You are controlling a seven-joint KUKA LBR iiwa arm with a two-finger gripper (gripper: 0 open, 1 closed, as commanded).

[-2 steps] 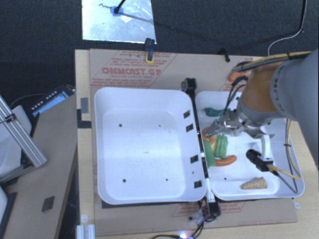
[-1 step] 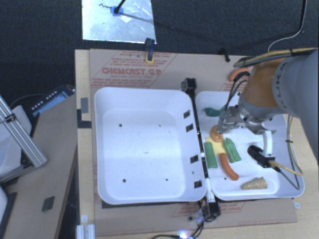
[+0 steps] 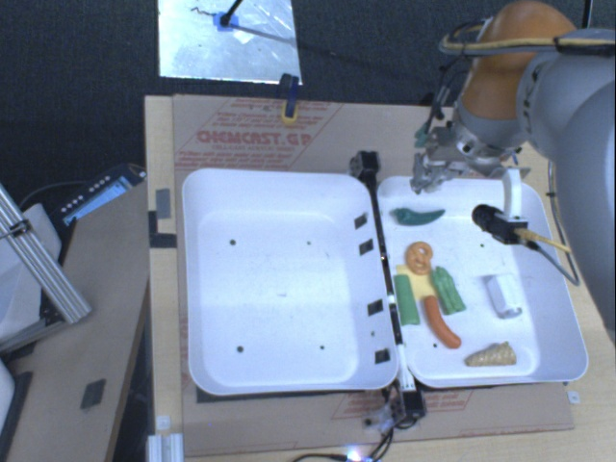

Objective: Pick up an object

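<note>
My gripper [image 3: 424,183] hangs over the far left part of the right bin [image 3: 549,248], just above a dark green pepper-like piece [image 3: 418,217]. I see nothing held between its tips. Nearer in the same bin lie an orange pretzel-shaped piece [image 3: 419,255], a yellow piece with a green bar [image 3: 406,296], a green ridged piece [image 3: 448,290], an orange carrot-like stick [image 3: 442,321], a white cylinder [image 3: 502,295] and a tan cone-like shell [image 3: 491,356].
The left bin [image 3: 279,277] lies beside the right one, with black clips [image 3: 367,221] along the shared rim. A black camera part [image 3: 493,221] on the wrist overhangs the right bin. A shiny sheet [image 3: 229,27] lies at the back.
</note>
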